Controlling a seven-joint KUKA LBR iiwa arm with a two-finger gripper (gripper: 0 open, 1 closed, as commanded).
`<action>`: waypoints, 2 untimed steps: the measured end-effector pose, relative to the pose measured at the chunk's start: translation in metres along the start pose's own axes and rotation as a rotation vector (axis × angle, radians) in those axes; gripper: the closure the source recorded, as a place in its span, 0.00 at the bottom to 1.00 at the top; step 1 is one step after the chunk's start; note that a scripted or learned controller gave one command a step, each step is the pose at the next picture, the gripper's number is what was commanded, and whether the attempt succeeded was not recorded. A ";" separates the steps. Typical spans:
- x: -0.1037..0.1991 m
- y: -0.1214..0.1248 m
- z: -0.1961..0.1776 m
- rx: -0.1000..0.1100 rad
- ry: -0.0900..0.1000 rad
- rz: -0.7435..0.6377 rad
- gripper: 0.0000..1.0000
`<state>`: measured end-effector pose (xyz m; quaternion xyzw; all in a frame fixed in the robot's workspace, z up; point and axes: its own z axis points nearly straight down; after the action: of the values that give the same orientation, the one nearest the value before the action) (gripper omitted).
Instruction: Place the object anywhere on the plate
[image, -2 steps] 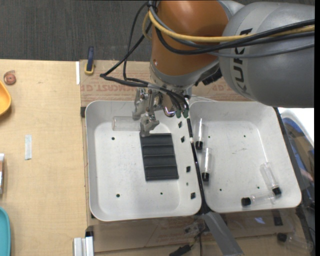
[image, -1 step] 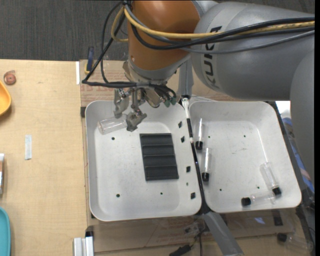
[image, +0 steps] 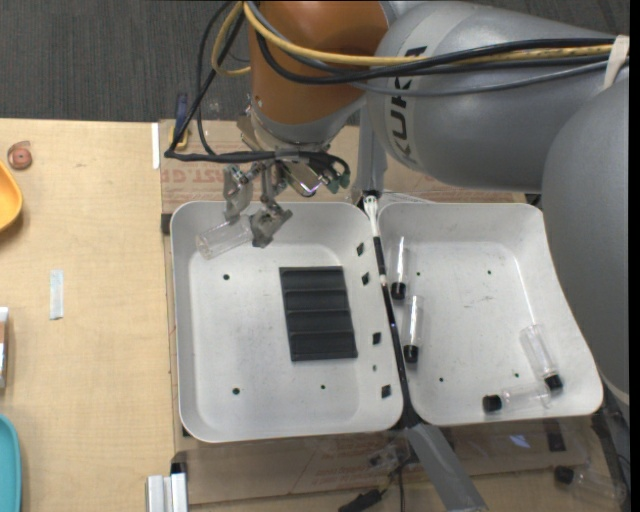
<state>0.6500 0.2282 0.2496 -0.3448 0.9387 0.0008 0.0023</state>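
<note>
We see the arm (image: 470, 110) reaching in from the right, its orange band above the wrist, with the jaws (image: 253, 222) hanging over the far left corner of the left bin (image: 200, 400). A clear tube (image: 222, 238) lies slantwise at that corner, and the metal fingers (image: 268, 224) sit right at its near end; one finger seems to touch it, yet we cannot tell whether the tube is truly clamped between them or merely lying beside them, nor how wide the jaws stand. The black ribbed plate (image: 319, 313) rests flat near the middle of the left bin, well apart from the tube and nearer to us. In the right bin (image: 470, 400) we make out several more clear tubes with black caps: two lie close to the dividing wall, one (image: 397, 265) above the other (image: 410, 328), another (image: 541, 358) lies toward the near right side, and one (image: 515, 401) sits along the near edge. The wooden worktop (image: 90, 300) stretches to the left of the bins, carrying a small pale strip (image: 56, 295) and part of an orange object (image: 8, 200) at the left edge.
</note>
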 end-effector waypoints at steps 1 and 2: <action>0.032 0.016 0.004 -0.001 0.001 0.010 1.00; 0.061 0.046 -0.002 0.000 0.002 -0.080 1.00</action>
<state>0.5742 0.2236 0.2510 -0.3819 0.9242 0.0006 0.0011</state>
